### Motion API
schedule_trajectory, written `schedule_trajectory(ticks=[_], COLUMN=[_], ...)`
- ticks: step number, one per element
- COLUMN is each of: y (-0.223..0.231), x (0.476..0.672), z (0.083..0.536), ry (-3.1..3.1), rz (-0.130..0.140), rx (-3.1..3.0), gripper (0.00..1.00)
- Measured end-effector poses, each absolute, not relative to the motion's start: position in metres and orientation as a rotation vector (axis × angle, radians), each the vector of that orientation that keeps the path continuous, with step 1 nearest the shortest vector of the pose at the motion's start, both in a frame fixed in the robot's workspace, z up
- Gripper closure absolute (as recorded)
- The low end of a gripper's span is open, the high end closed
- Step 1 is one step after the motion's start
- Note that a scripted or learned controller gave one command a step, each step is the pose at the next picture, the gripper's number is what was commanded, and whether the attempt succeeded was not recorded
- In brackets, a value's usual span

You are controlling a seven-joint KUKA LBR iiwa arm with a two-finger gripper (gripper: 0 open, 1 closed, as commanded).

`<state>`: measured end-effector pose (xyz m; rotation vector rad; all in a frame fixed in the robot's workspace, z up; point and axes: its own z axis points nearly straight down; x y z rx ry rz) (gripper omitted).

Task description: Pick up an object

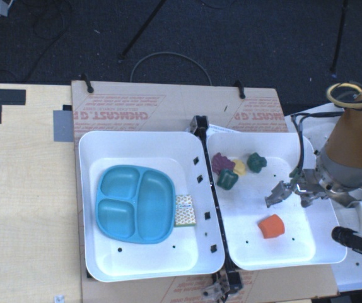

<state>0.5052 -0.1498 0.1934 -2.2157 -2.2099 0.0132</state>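
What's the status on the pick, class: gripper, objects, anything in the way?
Gripper low over the right bin, nothing seen between its fingers. Orange block lies just below it, untouched. Green and purple pieces clustered at the far left, clear of the approach.

Even, fairly bright overhead light, slightly cool tint. The two white bins read near blown-out, little surface detail on their floors. Soft, short shadows only: a faint one under the blue plate and beside the orange block. Dark carpet at top is underexposed, cables barely separate from it. Overall soft focus and low resolution; small toys look mushy, printed text on the cardboard barely legible. The gripper edges are smeared.
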Motion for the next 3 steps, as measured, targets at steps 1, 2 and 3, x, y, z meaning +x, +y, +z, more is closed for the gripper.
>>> schedule_trajectory(ticks=[1, 2, 3], y=[-0.15, -0.148, -0.147], x=[0.508, 0.505, 0.505], z=[0.199, 0.135, 0.085], ry=[-2.22, -2.215, -2.218], rz=[0.002, 0.007, 0.003], rx=[-2.221, -2.215, -2.22], gripper=[0.0, 0.0, 0.0])
